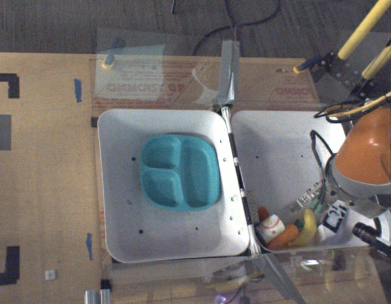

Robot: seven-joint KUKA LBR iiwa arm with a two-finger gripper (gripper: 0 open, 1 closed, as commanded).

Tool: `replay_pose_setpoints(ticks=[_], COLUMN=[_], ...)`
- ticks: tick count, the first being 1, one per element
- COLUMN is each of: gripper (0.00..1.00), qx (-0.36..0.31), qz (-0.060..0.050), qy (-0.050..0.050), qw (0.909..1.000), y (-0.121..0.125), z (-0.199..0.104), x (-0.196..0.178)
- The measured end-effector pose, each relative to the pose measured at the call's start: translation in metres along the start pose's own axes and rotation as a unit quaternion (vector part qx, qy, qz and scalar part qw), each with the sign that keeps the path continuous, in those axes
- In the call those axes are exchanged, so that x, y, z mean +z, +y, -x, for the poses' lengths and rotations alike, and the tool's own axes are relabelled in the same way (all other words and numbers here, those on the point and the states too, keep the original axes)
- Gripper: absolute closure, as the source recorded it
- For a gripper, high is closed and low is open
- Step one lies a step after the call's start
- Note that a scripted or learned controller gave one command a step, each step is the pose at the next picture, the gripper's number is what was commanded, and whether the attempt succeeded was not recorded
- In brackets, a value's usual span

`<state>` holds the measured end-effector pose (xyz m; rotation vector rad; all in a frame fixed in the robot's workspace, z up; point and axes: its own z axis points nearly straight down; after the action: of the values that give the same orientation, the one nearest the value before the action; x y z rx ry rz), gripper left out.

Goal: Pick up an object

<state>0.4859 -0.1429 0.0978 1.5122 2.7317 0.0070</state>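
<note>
On the desk (43, 189) sit two shallow white bins side by side. The left bin (116, 233) carries a teal divided tray (180, 171) near its middle, with one long compartment on the 3 o'clock side and two smaller ones on the 9 o'clock side. The right bin (277, 144) has a small cluster of toys packed into its corner at about 7 o'clock: a white and red rounded toy (270, 223), an orange carrot-shaped piece (284, 236) lying just below it, and a yellow banana-shaped piece (307, 227) touching the carrot's 3 o'clock end. A green bit shows just above the banana. The arm (366, 154), with its orange band, hangs over the right bin's 3 o'clock edge, and the pincer (315, 201) sits just above the banana, at about 1 o'clock from the toy cluster. Whether the pincer is released or clenched cannot be told from this angle, and nothing can be seen between its tips. Yellow poles (366, 24) stand at 1 o'clock beyond the bins.
</note>
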Motion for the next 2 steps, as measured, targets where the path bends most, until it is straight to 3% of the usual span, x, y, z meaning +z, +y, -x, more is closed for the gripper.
replay_pose_setpoints(ticks=[1, 2], gripper=[1.00, 1.00], qx=[0.067, 0.177], qz=[-0.008, -0.009], qy=[0.007, 0.006], qw=[0.9977, 0.9841], y=[0.089, 0.178], z=[-0.057, -0.042], x=[-0.084, -0.130])
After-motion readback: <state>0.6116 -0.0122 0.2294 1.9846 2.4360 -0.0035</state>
